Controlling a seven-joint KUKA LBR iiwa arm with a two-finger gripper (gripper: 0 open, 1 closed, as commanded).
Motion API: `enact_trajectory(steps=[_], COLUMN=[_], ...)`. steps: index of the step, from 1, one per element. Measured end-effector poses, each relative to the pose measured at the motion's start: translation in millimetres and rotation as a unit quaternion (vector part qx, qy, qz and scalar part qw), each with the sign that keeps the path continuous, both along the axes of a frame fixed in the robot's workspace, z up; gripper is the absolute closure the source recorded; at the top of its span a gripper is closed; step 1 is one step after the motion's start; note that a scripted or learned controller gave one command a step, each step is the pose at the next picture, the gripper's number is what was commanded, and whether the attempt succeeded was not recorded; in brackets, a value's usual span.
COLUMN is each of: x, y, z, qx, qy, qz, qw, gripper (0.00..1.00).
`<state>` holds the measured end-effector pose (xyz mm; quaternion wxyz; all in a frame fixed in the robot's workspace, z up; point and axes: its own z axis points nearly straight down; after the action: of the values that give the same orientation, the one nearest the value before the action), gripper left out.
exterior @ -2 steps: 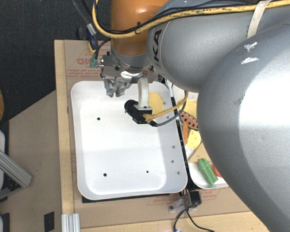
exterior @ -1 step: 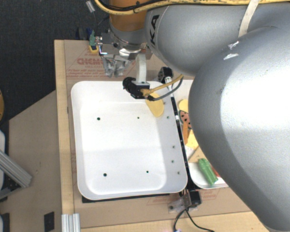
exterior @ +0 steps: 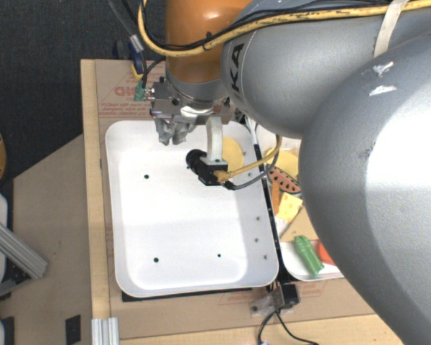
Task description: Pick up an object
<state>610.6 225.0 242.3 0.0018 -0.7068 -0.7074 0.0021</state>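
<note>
**Arm over the left bin, objects waiting in the right**

The gripper (exterior: 174,134) hangs over the far end of the left bin (exterior: 129,214), close to its back rim. Its fingers point down with nothing visible between them; whether they are spread or closed I cannot tell from this slant. A black fitting on a yellow cable (exterior: 205,168) dangles below the wrist, over the bin floor.

The left bin shows a bare white floor with a few small dark dots. The right bin (exterior: 296,266) is mostly hidden under the arm. What shows there is a green object (exterior: 307,254) near the front corner, an orange piece (exterior: 320,252) just beside it, a yellow block (exterior: 289,207) further back, a patterned orange piece (exterior: 284,185) beside that, and a pale yellow round thing (exterior: 233,152) at the far end, close to the divide between the bins.

Anything worth picking lies in the right bin, so my judgement is that a descent here would likely close on nothing. To do the step well, the arm should shift right over the divide and choose a piece that lies apart from its neighbours. The green object looks the easiest, being long and narrow: line the fingers across its short side, come straight down, and keep clear of the bin wall and the loose cable before closing.
</note>
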Motion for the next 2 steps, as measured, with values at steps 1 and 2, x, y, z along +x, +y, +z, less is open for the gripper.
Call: enact_trajectory(steps=[1,2], x=[58.4,55.4], y=[-0.6,-0.2], z=[30.5,24.3], qx=[0.0010,0.0000], qy=[-0.007,-0.002], qz=[0.000,0.000], qw=[1.0000,1.0000], gripper=[1.00,1.00])
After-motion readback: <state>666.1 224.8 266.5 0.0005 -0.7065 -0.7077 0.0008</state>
